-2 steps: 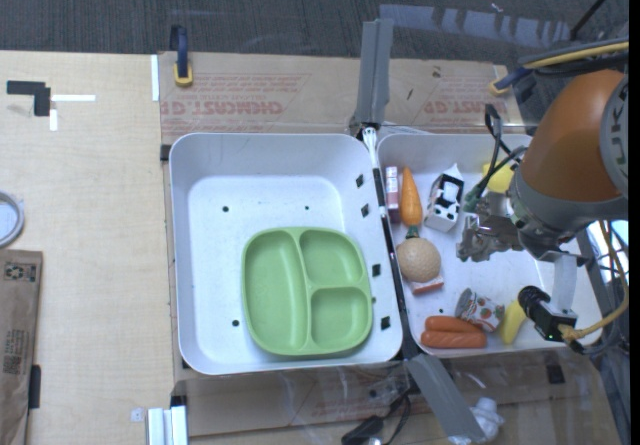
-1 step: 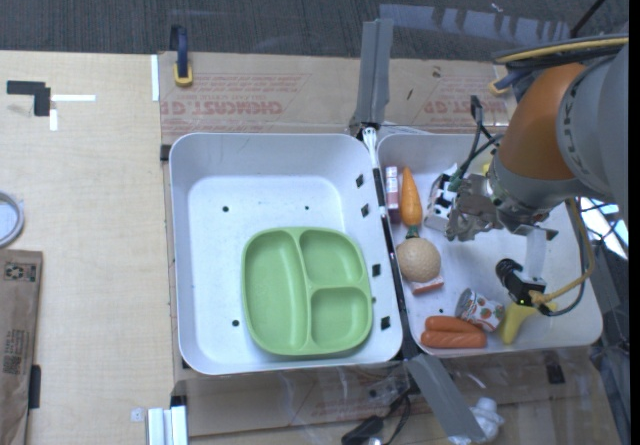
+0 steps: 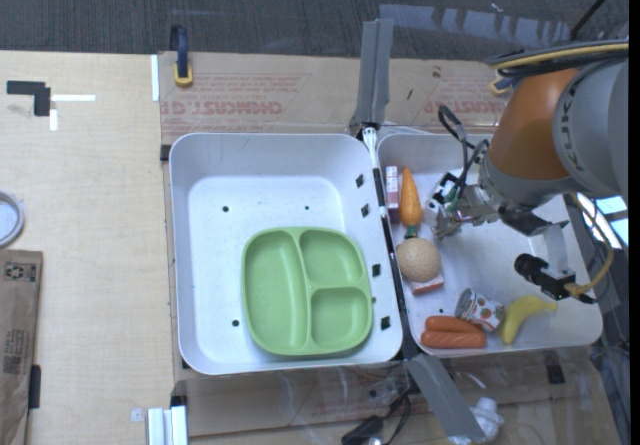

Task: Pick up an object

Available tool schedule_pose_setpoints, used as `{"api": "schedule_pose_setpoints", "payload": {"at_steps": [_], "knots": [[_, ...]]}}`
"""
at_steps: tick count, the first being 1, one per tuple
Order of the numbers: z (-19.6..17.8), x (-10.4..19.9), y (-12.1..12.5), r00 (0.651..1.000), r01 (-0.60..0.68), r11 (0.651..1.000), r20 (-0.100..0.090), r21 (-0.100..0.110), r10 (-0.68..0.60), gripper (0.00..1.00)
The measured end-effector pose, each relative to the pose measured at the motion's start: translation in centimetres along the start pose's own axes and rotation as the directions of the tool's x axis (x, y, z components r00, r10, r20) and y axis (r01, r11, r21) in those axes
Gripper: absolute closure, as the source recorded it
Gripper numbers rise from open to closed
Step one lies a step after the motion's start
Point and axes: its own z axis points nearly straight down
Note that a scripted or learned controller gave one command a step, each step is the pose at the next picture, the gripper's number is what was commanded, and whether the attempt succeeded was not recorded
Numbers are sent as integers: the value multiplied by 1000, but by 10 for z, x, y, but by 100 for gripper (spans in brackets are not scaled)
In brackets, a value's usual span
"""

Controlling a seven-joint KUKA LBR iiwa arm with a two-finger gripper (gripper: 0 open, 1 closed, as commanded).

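The hand (image 3: pixel 452 216) hangs low over the right bin (image 3: pixel 590 338), near its back-left part, but its tip is a dark tangle against the white floor and I cannot tell how it is set or whether it has anything. The candidates lie along the bin's left and front: a carrot (image 3: pixel 409 195) upright against the left wall beside a small red-and-white packet (image 3: pixel 392 180), a round tan bun (image 3: pixel 419 258), 2 sausages (image 3: pixel 455 331), a small printed carton (image 3: pixel 481 310) and a banana (image 3: pixel 522 315). The left bin (image 3: pixel 200 233) holds a green 3-compartment plate (image 3: pixel 305 290). The likely risks: the carrot sits tight to the wall, so a descent there could strike the rim, and the bun may roll away. The cardboard on the counter (image 3: pixel 80 183) carries red print, mirrored and not legible.
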Motion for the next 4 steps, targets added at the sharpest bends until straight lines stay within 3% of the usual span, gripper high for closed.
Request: {"api": "schedule_pose_setpoints", "payload": {"at_steps": [1,2,3,4], "knots": [[1,-10,-76,992,130,992,-1,0,-130,0],[1,-20,51,976,216,976,0,0,-216,0],[4,-26,67,949,316,948,-21,39,-315,0],[-37,-54,68,933,359,933,-8,12,-359,0]]}}
